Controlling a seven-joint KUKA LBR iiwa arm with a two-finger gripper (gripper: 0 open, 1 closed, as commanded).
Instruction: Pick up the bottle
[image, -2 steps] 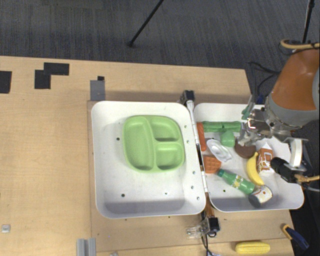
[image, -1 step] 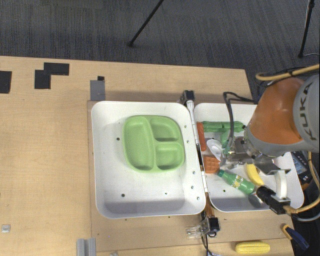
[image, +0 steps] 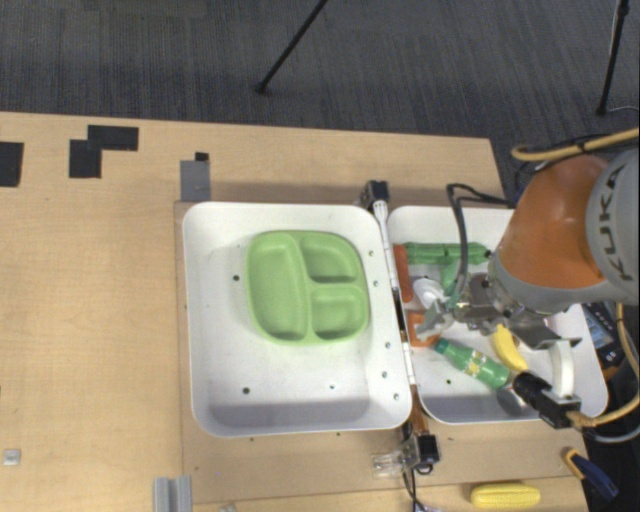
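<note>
A green bottle with an orange cap lies on its side in the right bin, near its front. The cap points to the left. My gripper hangs low over the right bin's left half, just above and left of the bottle's cap end. I see nothing held in it. The grey wrist and orange band hide the bin's right half.
A green divided plate sits in the left bin. In the right bin lie a second green object at the back, an orange piece by the left wall, and a yellow banana. A yellow corn cob rests on the bench.
</note>
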